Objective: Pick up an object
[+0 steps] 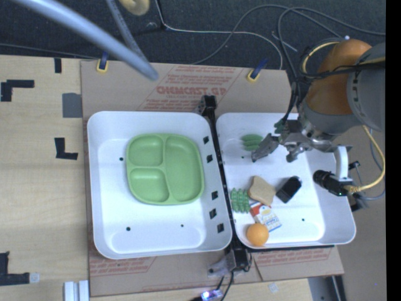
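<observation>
Now the gripper (279, 148) hangs with fingers spread apart, holding nothing, over the right bin (313, 227) near a green item (252, 142).

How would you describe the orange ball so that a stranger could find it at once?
Look at the right bin, the one without the green plate. Go to its front edge, near the wall between the two bins. The orange ball lies there, just below a small red and white box; it is the only round, orange thing.
</observation>
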`<state>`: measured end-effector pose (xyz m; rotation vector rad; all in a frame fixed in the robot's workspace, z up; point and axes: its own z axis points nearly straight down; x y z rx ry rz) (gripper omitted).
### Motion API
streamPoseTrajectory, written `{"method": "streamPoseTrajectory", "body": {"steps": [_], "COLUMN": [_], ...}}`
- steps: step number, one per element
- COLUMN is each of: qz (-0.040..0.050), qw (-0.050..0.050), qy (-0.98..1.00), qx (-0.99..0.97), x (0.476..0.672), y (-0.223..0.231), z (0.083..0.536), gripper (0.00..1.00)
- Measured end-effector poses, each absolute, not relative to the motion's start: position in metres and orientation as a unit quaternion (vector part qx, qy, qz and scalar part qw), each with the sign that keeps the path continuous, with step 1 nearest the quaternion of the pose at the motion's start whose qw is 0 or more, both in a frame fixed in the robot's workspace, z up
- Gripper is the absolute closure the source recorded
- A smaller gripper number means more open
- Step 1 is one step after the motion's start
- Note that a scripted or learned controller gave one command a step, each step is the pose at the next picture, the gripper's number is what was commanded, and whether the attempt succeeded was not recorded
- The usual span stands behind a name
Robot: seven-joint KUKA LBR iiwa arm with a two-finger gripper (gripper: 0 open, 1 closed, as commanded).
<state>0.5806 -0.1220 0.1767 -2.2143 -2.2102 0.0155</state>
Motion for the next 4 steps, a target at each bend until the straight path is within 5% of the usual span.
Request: {"method": "streamPoseTrajectory", "body": {"steps": [1,3,4], "qz": [0.0005,0.0019,0.0009], "qw": [0.001,0.001,0.001], "qy": [-0.708,-0.708,-0.708], "qx": [-0.707,-0.707,-0.706], "x": [0.584,0.586,0.587], "y": [-0.121,-0.124,-0.123], "z": [0.185,0.087,0.099], "gripper": [0.0,0.0,1.0]}}
